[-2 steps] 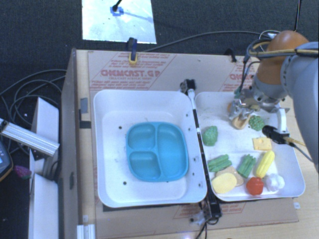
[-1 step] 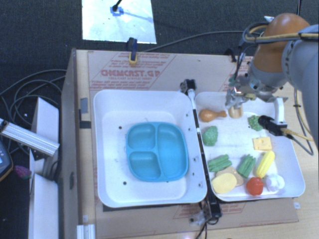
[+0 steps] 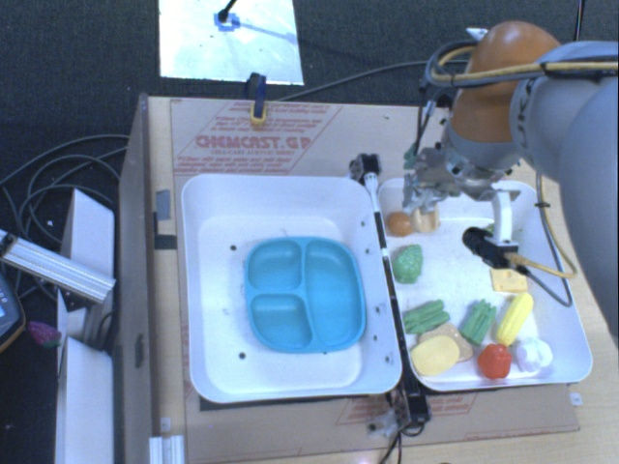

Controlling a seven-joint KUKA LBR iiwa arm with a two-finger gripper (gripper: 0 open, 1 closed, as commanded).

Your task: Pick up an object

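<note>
- You've got a blue divided tray (image 3: 305,293) sitting in the left bin (image 3: 208,259).
- Cardboard sheet (image 3: 280,133) under both bins.
- Yellow clamp (image 3: 258,100) at its far edge.

The arm (image 3: 580,95) is cut off at the right edge.

Two bins side by side on the bench: left bin (image 3: 208,288) carries a sectioned tray (image 3: 304,293) in its middle. Over in the right bin (image 3: 571,341), the gripper (image 3: 423,201) hangs above the far left corner, just over a small round piece (image 3: 398,223) and a block (image 3: 427,220) beside it. Nearer along the left wall sits a leafy toy vegetable (image 3: 407,263), then bean pods (image 3: 425,315), then a flat potato-like piece (image 3: 435,356) at the near edge. To the right: a tomato (image 3: 494,361), a corn cob (image 3: 515,317), a cheese wedge (image 3: 509,279) behind it.
</note>
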